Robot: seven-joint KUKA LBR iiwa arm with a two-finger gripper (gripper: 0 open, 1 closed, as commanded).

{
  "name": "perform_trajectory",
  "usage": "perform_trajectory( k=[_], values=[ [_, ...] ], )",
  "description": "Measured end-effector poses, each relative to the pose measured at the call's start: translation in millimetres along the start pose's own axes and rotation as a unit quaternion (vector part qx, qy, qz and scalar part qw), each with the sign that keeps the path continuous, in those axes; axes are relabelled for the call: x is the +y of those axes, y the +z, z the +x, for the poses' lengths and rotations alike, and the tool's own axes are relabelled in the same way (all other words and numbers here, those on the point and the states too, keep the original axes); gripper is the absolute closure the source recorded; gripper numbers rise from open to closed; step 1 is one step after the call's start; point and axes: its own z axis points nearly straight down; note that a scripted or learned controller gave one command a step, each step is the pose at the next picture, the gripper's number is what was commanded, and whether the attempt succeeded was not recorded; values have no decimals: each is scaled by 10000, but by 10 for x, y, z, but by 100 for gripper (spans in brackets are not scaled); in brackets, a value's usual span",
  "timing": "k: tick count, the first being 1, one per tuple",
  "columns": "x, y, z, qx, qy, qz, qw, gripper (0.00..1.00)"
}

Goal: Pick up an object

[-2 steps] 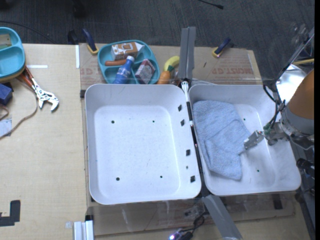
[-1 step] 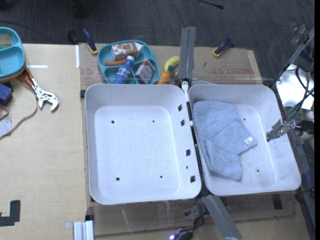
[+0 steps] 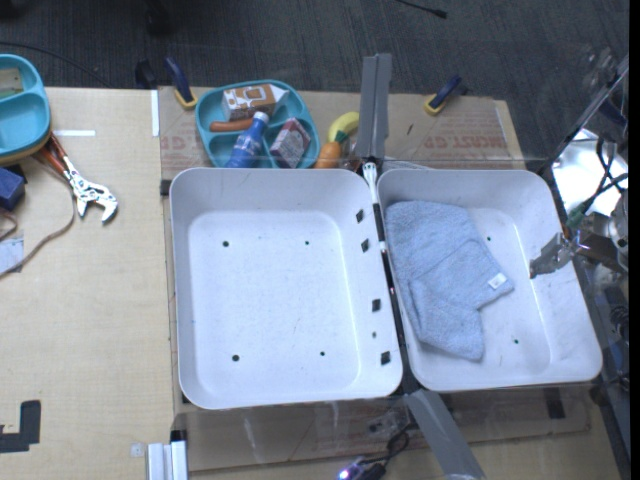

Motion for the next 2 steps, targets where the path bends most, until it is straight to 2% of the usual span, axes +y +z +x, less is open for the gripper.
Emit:
perform_trajectory(
  k=[1, 2],
  values=[
    [3, -82, -1, -10, -11, 10, 10000, 100],
    [-74, 498, 775, -1, -625, -1, 9980, 100]
  ],
)
